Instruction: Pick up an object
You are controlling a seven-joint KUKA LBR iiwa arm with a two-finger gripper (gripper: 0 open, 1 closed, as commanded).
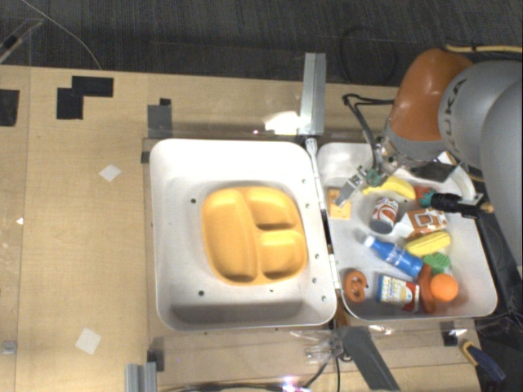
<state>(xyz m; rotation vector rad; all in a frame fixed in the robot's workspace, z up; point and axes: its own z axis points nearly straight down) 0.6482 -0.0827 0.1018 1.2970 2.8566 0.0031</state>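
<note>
The right bin (343, 158) holds several toy foods. A yellow banana (394, 188) lies near its back, with a small can (384, 213) just in front of it. A blue bottle (394, 256) lies slantwise in the middle. My gripper (359, 183) hangs low over the bin's back left part, right beside the banana's left end and above a small yellow wedge (339, 211). Nothing shows as held. The grey arm with its orange band (421, 96) covers the bin's back right corner.
The left bin (172, 219) holds a yellow divided tray (253, 233). Also in the right bin are a corn cob (429, 242), an orange ball (444, 287), a small carton (395, 289), a brown pretzel (355, 283) and a green piece (439, 262). A metal post (314, 96) stands behind the bins.
</note>
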